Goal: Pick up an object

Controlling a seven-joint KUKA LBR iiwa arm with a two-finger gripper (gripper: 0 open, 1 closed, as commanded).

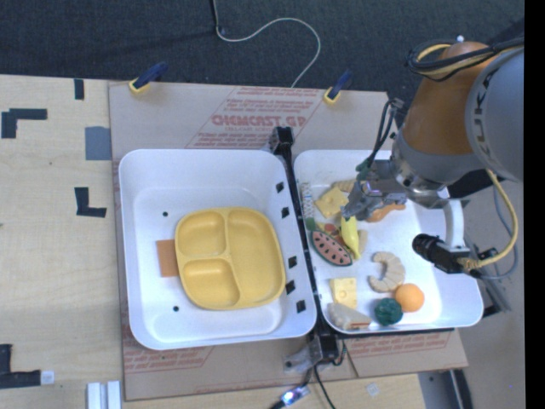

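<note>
Directly below jaws (368, 201): banana (350, 233), just beside.

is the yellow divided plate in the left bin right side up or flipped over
Right side up: the yellow divided plate lies flat in the left bin with its three compartments facing up.
</note>
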